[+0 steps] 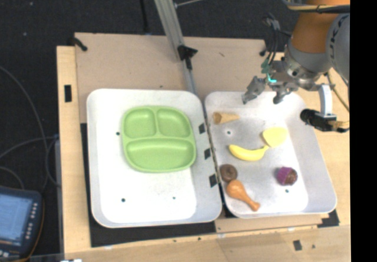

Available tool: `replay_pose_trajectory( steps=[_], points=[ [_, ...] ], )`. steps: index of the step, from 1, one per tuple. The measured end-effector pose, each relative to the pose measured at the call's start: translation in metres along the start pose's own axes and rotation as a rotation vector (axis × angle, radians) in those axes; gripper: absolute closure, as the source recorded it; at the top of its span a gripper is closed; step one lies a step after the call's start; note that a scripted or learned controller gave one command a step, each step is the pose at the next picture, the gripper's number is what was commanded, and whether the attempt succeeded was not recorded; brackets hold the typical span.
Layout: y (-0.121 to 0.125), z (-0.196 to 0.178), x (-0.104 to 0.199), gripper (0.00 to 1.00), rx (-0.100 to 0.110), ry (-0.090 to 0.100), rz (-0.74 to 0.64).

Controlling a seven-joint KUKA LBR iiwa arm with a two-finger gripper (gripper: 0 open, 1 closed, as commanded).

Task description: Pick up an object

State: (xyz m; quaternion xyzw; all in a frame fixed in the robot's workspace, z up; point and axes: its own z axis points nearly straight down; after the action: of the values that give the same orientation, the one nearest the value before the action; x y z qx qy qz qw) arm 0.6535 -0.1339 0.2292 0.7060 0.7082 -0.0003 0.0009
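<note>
Worktop [70, 137]: tan board carrying two shallow white bins side by side.

Left bin [106, 196]: holds one green divided plate [159, 139], three compartments, nothing in them.

Right bin [312, 161]: holds the candidates for picking.
- Cone-shaped tan piece [224, 118], near the bin's far left corner, lying flat.
- Banana [246, 152], centre of the bin, its right tip touching or just under a pale yellow wedge [275, 136].
- Brown round piece [228, 172] and an orange drumstick-shaped piece [241, 193], close together at the near left.
- Dark purple round piece [286, 176], standing apart at the near right.

Tool [264, 92]: at the far edge of the right bin, its two fingers spread apart and holding nothing. It appears to be above the bin floor, though height is hard to judge from this slant.

Step in hand, as judged: approach and choice of object; nothing is lifted yet. The cone is nearest the tool and lies clear of its neighbours, so it seems the simplest target. Closing across its narrow width should suit it. The banana and wedge are riskier, since closing on one may push the other.

Hard to make out: the arm [318, 25] is cut off at the right; cables [277, 40] clutter the wrist; the brown piece's identity is unclear.
</note>
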Motion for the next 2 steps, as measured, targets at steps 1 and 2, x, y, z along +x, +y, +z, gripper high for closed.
replay_pose_trajectory(
  steps=[1,2],
  points=[
    [0.007,0.052,0.006,0.00,0.004,0.000,-0.001],
    [0.008,0.098,-0.003,0.00,0.004,0.000,0.004]
  ],
)
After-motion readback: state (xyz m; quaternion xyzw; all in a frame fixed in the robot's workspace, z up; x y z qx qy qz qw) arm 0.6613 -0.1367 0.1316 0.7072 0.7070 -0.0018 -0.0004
